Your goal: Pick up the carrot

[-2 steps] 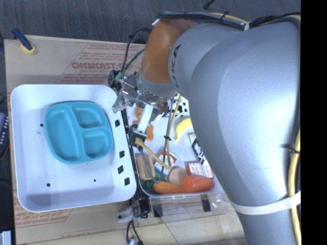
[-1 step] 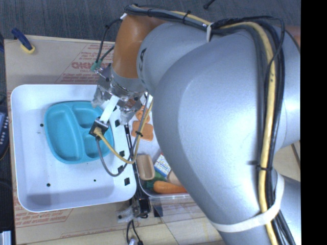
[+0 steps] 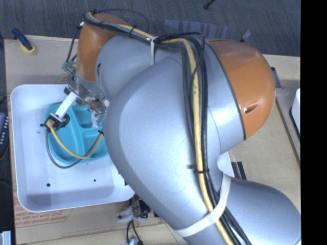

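My gripper (image 3: 95,112) hangs low over the back part of the left white bin (image 3: 23,152), just above a blue sectioned dish (image 3: 76,137) that lies in it. The wrist with its orange band (image 3: 89,45) sits right above the gripper. No carrot can be made out around the dish. The big grey arm (image 3: 168,137) covers the right side of this bin and all of the bin beside it, hiding whatever lies there.
The front of the left bin shows bare white floor (image 3: 66,185). A blue and yellow clamp (image 3: 23,41) lies on the bench at the far left. Cardboard (image 3: 46,217) sticks out under the bin's front edge.
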Controlling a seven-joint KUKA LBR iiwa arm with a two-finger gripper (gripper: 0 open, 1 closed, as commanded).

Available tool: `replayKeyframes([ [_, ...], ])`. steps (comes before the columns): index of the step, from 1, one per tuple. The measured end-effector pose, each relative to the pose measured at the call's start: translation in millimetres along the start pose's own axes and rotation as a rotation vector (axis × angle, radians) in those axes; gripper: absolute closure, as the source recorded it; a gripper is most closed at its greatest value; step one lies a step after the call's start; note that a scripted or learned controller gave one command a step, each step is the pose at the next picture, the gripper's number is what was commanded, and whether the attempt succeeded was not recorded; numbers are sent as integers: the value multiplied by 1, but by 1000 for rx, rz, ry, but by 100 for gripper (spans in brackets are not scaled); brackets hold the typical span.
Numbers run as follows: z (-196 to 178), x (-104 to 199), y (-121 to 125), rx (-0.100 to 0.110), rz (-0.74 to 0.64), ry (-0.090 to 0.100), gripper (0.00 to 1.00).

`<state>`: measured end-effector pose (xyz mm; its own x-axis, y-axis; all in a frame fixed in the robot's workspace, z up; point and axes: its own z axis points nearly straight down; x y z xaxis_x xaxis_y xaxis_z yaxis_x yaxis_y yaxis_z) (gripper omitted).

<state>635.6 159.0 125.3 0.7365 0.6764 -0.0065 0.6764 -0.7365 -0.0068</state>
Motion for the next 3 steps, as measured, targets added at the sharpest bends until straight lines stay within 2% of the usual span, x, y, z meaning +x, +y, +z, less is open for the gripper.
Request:
replayKeyframes([
  [1, -16, -82, -33, -2, -251, 1, 0],
  [2, 33, -46, -112, -15, -352, 1, 0],
  [3, 22, -50, -107, -15, -352, -8, 100],
])
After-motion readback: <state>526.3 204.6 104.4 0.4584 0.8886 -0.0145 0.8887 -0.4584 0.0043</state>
